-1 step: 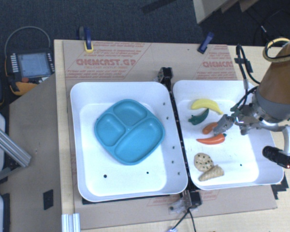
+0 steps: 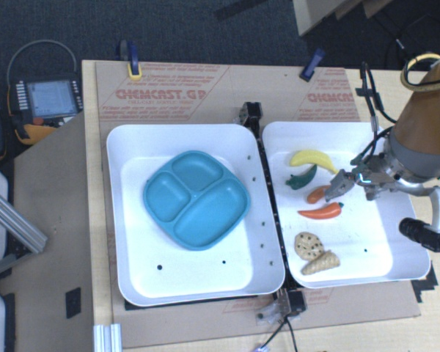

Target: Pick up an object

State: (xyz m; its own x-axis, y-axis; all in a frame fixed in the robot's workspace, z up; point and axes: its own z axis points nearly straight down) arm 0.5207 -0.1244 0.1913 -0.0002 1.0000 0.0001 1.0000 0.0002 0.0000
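Toy food lies in the right bin [image 2: 396,262] around the gripper [image 2: 336,188], whose grip cannot be told: an orange piece [image 2: 317,193] at its tip, a red pepper [image 2: 321,211] just below, a banana [image 2: 312,158] above.

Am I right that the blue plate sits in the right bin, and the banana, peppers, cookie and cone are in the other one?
Not quite: the camera view shows the blue plate in the left bin. The banana, peppers, cookie and cone are in the other one, the right bin.
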